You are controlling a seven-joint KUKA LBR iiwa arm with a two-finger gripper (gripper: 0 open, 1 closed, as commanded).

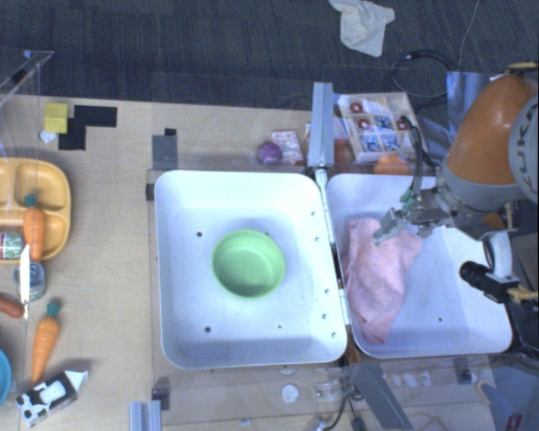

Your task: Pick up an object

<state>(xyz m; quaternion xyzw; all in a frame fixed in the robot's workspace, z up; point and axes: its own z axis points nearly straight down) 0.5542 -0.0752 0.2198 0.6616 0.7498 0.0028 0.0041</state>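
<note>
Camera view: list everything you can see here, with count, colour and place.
bins: 2, white, side by side mid-bench
bowl: 1, green, in left bin
cloth: 1, pink, in right bin
divided tray: 1, yellow, bench left edge
toy carrots: 2, orange, one on the tray, one below it
rag: 1, off-white, on dark floor at top
arm: 1, grey and orange, over right bin
gripper: 1, at cloth's upper edge

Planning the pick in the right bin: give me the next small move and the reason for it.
Probably lower the gripper a little straight onto the pink cloth. It sits over the cloth's upper edge in the right bin, and the cloth lies flat in the bin's left part, with nothing seen between the jaws. The green bowl is in the other bin, further off.
</note>
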